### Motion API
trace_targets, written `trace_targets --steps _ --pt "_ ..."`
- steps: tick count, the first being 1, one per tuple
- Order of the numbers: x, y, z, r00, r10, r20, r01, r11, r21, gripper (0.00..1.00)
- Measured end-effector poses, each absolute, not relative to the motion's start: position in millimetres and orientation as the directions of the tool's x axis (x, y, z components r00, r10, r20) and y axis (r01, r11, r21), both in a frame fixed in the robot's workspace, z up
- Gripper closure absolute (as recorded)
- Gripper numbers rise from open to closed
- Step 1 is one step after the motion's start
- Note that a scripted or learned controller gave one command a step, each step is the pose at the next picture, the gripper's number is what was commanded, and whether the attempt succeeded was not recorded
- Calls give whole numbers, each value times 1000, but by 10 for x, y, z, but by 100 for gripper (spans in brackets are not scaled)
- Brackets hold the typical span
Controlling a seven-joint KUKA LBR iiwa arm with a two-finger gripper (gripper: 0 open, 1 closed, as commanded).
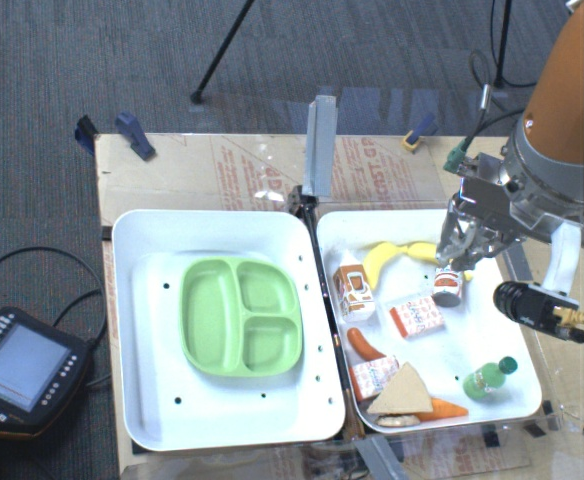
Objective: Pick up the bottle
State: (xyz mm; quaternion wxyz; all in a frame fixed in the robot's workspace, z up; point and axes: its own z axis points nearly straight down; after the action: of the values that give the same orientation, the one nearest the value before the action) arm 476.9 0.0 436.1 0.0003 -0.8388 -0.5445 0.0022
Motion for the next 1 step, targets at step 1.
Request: trace_targets --steps 1 --pt "4765 -471 4356 386 922 -3 922 -386 -4 100"
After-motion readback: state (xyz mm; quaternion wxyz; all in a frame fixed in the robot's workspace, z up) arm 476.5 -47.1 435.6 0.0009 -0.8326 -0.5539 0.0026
